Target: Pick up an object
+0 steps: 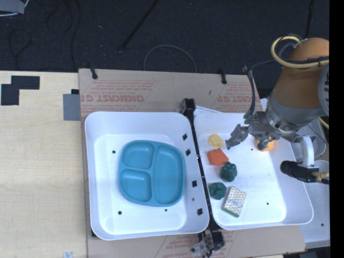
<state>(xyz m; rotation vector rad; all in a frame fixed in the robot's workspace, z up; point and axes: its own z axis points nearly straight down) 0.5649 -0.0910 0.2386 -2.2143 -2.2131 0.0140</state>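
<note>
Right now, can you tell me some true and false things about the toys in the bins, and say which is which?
1. The blue plate lies in the left bin. True.
2. The plate has three sections. True.
3. The orange block lies on the plate. False: it is in the right bin.
4. The patterned little box is between the gripper's fingers. False: the box lies apart, near the bin's front.
5. A yellow piece lies just above the orange block. True.

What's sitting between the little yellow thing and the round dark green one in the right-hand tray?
In the camera view, an orange-red block lies between the yellow piece and the dark green piece.
</note>
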